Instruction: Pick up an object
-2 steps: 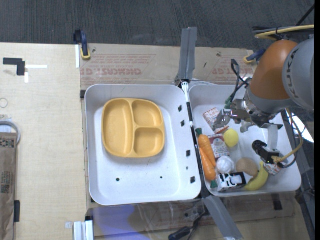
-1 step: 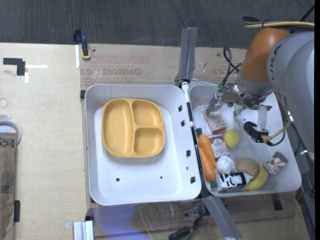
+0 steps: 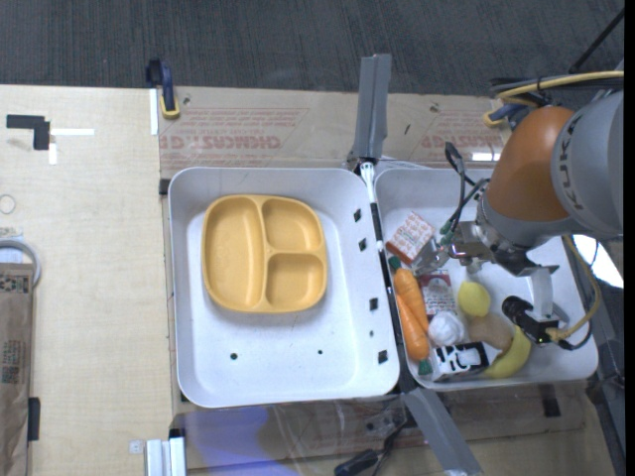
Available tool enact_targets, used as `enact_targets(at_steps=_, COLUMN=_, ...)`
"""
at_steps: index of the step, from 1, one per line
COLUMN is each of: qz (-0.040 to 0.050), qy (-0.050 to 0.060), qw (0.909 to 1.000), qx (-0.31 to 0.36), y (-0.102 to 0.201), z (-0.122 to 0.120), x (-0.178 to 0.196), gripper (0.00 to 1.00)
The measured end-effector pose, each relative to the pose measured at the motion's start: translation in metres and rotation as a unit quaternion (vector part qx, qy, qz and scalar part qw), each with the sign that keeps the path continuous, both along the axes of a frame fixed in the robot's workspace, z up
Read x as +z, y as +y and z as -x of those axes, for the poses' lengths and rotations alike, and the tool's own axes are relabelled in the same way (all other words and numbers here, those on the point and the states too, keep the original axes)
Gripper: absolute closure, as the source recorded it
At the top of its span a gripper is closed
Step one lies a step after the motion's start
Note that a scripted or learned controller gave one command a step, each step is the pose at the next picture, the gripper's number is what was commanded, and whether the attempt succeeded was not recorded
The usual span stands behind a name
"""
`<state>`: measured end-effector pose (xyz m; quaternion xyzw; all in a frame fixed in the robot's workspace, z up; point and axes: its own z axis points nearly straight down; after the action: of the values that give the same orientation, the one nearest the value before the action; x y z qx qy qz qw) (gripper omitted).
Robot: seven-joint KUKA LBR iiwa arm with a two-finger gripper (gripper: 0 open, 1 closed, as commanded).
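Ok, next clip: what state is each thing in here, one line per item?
Yellow divided plate: flat in the left bin, nothing in its compartments.
Carrot: lying lengthwise along the right bin's left wall.
Banana: lying near the front edge.
Lemon: resting loose.
Red-and-white packet: lying flat.
Black-and-white item: lying at the front.
Gripper: low over the right bin; grasp unclear.
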<state>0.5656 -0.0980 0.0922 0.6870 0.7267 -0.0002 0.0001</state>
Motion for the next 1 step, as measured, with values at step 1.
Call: enact_targets(at_steps=1, qz=-0.0002, qy=0.000, qw=0.9989, qx=0.047, y=-0.0053, z=-0.0285, x=-0.0006, gripper=0.00)
